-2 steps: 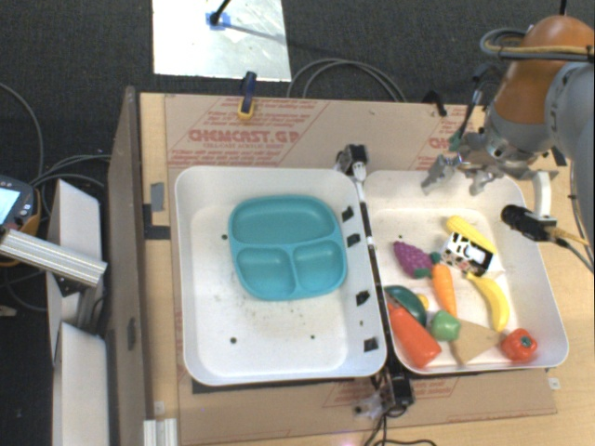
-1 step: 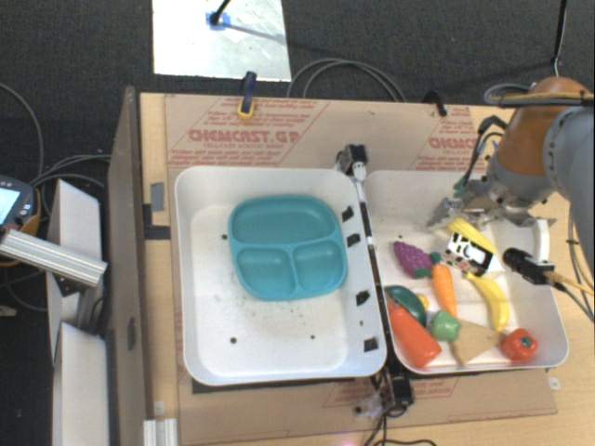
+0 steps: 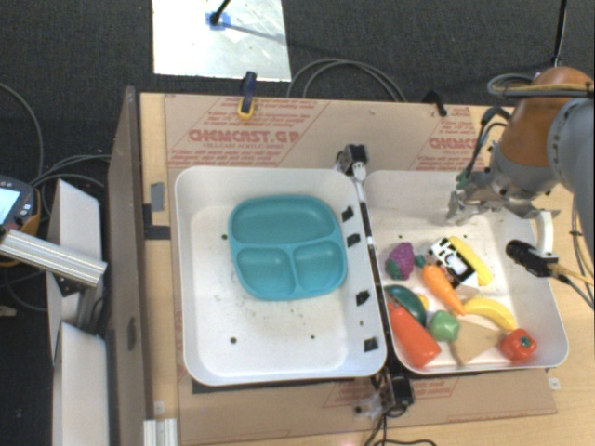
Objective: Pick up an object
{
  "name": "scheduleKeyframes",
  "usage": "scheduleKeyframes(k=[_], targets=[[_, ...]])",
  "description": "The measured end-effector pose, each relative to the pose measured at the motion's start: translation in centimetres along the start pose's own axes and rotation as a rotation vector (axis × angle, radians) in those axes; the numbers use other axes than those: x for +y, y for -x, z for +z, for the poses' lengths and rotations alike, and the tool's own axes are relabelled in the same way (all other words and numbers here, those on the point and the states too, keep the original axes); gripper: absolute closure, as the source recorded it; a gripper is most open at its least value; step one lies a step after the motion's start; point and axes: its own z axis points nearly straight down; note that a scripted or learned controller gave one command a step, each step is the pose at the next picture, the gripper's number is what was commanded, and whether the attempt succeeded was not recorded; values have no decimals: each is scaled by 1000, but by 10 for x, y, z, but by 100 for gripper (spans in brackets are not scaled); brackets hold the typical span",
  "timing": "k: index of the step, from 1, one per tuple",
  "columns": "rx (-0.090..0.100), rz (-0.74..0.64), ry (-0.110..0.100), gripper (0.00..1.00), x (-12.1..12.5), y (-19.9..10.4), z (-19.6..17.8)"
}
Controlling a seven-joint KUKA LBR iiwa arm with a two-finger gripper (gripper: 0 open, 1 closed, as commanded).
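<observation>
While the arm [image 3: 544,128] reaches in from the upper right of the frame, its gripper [image 3: 462,204] hangs over the upper part of the right bin [image 3: 558,337], above bare white floor, with nothing seen between its fingers; whether they are apart or together I cannot tell

The toy foods lie in the lower half of that bin, below and left of the gripper and apart from it. A purple piece [image 3: 401,260] sits near the divider between the bins. Just right of it a carrot [image 3: 442,288] lies at a slant, touching a yellow, black and white block [image 3: 459,261]. Below them are a dark green piece [image 3: 405,299], a red-orange pepper [image 3: 413,335] at the lower edge, a green apple [image 3: 444,325], a banana [image 3: 490,310], a tan wedge [image 3: 472,345] and a tomato [image 3: 518,344] in the lower right corner

The left bin [image 3: 200,249] holds a teal tray [image 3: 286,247] with three compartments, lying flat in the middle. Both bins rest on a cardboard sheet [image 3: 279,133]
</observation>
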Motion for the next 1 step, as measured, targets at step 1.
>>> scheduleKeyframes(k=[1], targets=[[0,0,0,0,0,0,0]])
